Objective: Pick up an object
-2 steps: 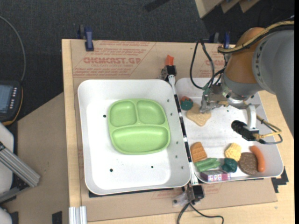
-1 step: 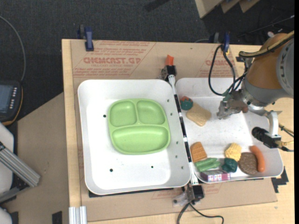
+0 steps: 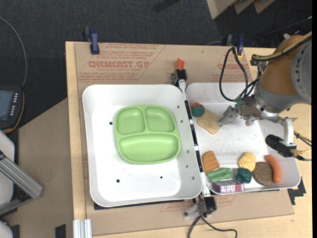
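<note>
Toys lie in a row along the near edge of the right bin (image 3: pixel 292 180), the part closest to us: a waffle-like orange piece (image 3: pixel 210 160), a green pea pod (image 3: pixel 219 174), a small pink and purple packet (image 3: pixel 228 187), a teal lump (image 3: pixel 243 175), a yellow corn piece (image 3: pixel 246 160), a brown round patty (image 3: pixel 263 173) and an orange-red sausage (image 3: pixel 274 167). They sit close together, and some touch. Farther back in the same bin, near its left wall, a tan piece of bread (image 3: pixel 208 123) lies flat. Just beside it, toward the back, is a little teal ball with an orange bit on it (image 3: pixel 197 109). The jaws (image 3: pixel 229 117) are low over the bin, just to the right of the bread, and they look spread apart with nothing between them. The grey arm (image 3: pixel 287 83) with its orange band reaches in from the right, and black cables loop over the back of the bin. On the left is the other white bin (image 3: pixel 94 133). A green plate (image 3: pixel 147 134) with three sections sits in the middle of it, with two small sections at the back and one long one in front. Both bins rest on a brown table (image 3: pixel 124 58) with red letters printed on it. Blue clamps (image 3: pixel 92 37) hold the back edge of the table, and an orange and black clip (image 3: pixel 180 69) sits at the back where the two bins meet.
</note>
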Tool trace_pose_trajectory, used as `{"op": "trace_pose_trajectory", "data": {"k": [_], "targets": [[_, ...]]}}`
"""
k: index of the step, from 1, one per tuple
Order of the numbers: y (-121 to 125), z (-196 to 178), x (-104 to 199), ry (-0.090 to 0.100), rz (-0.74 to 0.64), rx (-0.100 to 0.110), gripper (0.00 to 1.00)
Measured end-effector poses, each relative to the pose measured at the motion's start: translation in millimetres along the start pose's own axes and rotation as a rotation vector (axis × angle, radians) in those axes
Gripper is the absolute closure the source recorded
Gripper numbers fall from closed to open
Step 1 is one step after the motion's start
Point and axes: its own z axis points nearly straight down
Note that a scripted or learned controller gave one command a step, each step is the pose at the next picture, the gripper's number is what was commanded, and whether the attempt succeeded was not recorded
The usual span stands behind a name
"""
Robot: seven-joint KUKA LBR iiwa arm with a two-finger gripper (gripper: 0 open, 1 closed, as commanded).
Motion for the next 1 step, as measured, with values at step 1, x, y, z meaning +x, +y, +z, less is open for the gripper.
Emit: {"op": "trace_pose_trajectory", "data": {"k": [1], "targets": [[-111.0, 37.1, -68.8, 0.008, 0.007, 0.008, 0.0]]}}
